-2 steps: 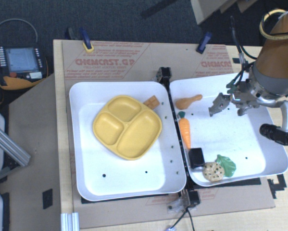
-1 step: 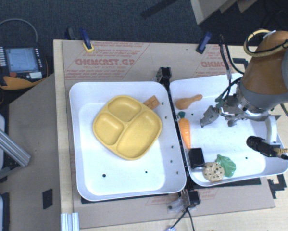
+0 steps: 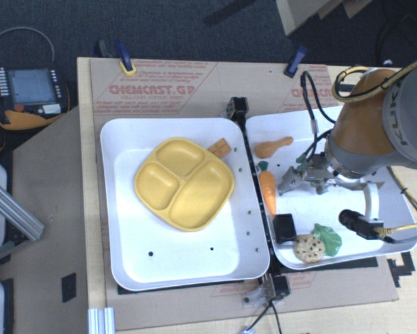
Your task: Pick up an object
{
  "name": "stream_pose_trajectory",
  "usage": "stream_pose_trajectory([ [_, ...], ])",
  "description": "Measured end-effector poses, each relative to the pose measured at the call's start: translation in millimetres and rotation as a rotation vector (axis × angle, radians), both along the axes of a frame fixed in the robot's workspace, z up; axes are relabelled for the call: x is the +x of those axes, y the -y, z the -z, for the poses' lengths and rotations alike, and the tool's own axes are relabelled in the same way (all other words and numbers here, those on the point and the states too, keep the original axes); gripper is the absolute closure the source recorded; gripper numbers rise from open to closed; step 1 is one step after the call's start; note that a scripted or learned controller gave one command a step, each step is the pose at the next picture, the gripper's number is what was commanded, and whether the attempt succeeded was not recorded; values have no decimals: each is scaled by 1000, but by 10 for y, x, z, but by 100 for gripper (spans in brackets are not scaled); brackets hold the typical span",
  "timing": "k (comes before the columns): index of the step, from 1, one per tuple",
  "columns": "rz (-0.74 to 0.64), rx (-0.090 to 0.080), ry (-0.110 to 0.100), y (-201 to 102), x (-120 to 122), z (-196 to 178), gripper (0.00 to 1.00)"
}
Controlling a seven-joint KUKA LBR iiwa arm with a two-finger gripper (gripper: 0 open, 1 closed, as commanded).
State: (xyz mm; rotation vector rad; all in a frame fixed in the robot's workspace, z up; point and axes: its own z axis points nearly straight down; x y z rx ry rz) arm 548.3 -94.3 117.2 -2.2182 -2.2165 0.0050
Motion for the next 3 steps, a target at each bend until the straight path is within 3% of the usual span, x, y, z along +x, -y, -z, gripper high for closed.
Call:
stream_pose_trajectory([
  [1,3,-5,8,23,13,298,0],
  [2,2,-4,17,15,38,169,100],
  [3,-2,-3,11,-1,63,-462,100],
])
